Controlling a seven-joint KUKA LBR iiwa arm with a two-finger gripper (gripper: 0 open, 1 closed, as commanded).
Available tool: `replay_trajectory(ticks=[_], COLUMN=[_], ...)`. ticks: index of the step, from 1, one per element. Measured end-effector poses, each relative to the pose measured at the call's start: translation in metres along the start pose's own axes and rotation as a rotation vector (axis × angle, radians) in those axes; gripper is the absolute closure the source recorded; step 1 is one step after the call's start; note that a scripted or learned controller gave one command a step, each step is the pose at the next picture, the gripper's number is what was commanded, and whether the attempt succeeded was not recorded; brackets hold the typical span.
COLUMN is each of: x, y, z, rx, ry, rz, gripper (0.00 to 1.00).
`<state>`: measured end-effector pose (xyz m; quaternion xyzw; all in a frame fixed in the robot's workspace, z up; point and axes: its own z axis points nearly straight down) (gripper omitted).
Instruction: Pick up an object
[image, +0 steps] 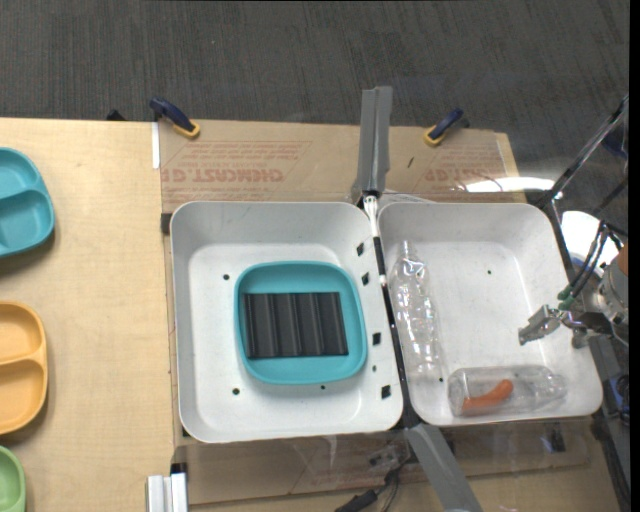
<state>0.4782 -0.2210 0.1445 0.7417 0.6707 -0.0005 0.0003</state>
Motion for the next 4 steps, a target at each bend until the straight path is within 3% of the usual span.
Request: replay_trajectory(ticks=[1, 2, 3, 4], x=[0.056, 0.0, 0.036, 0.018], y=[-0.006, 0.019, -0.004, 0.003], z=[0.041, -0.013, 0.002, -0.048], rx=[0.003, 0.001, 0.004, 0.002], ry=[0.002, 0.0, 0.001, 0.0], rz=[-0.138, 0.019, 0.023, 0.146], gripper=[0.0, 0.0, 0.0, 0.0])
